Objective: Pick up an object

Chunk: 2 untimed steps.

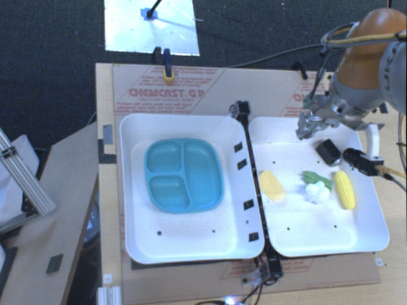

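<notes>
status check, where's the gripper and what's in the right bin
Gripper over right bin's far edge, nothing seen in it. Yellow block, corn, green-white toy, black block lie loose. Path to them open.

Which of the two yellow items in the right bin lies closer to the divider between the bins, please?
The pale yellow rounded block, just beside the divider. The brighter yellow corn cob lies toward the bin's far right side, beyond the green and white piece.

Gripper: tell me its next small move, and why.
Probably a short shift toward the near side of the right bin and then down. The gripper hangs by that bin's far rim with nothing under it, while the black block, the yellow corn and the yellow piece lie nearer the bin's middle.
</notes>
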{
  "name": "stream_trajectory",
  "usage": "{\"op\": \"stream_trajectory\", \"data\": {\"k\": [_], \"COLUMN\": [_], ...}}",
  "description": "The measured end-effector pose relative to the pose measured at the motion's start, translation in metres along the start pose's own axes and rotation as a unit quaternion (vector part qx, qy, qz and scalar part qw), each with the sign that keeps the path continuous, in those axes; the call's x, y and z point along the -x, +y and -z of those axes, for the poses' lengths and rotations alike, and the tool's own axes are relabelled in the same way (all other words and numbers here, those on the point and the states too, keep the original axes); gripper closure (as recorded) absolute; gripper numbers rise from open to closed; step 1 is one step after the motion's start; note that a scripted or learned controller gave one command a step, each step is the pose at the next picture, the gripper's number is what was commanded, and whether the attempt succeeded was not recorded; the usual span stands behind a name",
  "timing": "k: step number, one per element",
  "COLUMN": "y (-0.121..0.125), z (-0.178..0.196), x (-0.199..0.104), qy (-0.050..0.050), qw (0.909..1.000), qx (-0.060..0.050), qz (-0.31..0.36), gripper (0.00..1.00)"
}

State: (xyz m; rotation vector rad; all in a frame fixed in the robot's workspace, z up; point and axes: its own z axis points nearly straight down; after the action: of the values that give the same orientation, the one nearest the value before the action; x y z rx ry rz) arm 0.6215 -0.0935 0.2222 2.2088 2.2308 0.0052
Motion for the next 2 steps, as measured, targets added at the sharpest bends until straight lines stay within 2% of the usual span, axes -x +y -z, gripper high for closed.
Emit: {"op": "stream_trajectory", "data": {"k": [1, 2], "y": [0.005, 0.011], "z": [0.010, 0.008], "x": [-0.048, -0.112], "qy": [0.000, 0.000], "qw": [1.0000, 1.0000], "qx": [0.000, 0.000], "qz": [-0.001, 0.000], "gripper": [1.00, 1.00]}}
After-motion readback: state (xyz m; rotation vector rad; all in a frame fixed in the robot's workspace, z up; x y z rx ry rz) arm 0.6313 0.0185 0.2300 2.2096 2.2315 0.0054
